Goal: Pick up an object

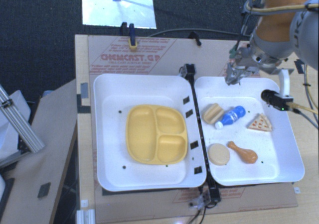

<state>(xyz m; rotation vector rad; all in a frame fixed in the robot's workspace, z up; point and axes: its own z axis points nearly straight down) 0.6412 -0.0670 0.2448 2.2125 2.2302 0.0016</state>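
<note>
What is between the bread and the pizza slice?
The camera view shows a small blue bottle lying tilted between the bread and the pizza slice.

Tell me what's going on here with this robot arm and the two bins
A grey and orange robot arm reaches in from the right, with its gripper over the far edge of the right bin. Nothing shows between its fingers. In that bin lie a bread roll, a blue bottle, a pizza slice, a drumstick and a round cookie, all untouched. The left bin holds a yellow divided tray. So no pick has happened yet.
</note>
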